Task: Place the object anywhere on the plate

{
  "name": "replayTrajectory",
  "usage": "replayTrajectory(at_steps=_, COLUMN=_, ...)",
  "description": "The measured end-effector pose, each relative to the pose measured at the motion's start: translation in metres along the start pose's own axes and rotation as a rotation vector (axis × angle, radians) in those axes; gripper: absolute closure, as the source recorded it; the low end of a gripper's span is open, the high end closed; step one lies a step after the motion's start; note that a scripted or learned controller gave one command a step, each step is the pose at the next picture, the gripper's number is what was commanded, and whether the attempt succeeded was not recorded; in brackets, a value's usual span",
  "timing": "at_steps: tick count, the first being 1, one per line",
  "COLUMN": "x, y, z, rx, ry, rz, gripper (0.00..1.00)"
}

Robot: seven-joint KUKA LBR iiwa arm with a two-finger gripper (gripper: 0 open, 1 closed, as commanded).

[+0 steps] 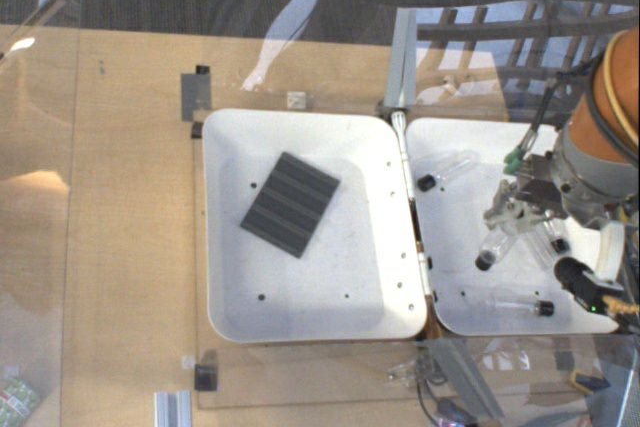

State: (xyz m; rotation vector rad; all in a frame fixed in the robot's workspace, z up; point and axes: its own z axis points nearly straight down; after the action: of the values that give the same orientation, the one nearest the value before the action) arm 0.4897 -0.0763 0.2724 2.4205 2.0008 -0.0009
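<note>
We take the dark grey ribbed plate [291, 203] as the target: it lies flat in the left bin [225, 315], turned at a slant, nearer that bin's far-left corner than its near edge, with bare white floor on all its sides.

The objects are in the right bin [455, 320]. We count several clear tubes with black caps: one [445, 172] near the bin's far-left corner, one [520, 304] along the near edge, and one [492, 248] tilted in the middle, just beside the gripper.

The gripper [508, 213] hangs over the middle of the right bin, its metal linkage pointing toward the bin's left wall. It sits close above the tilted tube, but we cannot tell contact from overlap, nor whether it is apart or closed.

The arm [610, 130] enters over the bin's right edge.
</note>
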Motion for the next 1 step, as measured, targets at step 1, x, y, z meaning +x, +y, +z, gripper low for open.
replayTrajectory(at_steps=1, x=0.0661, y=-0.0124, z=0.0438, rx=-0.003, ry=0.0, rz=-0.177, gripper=1.0)
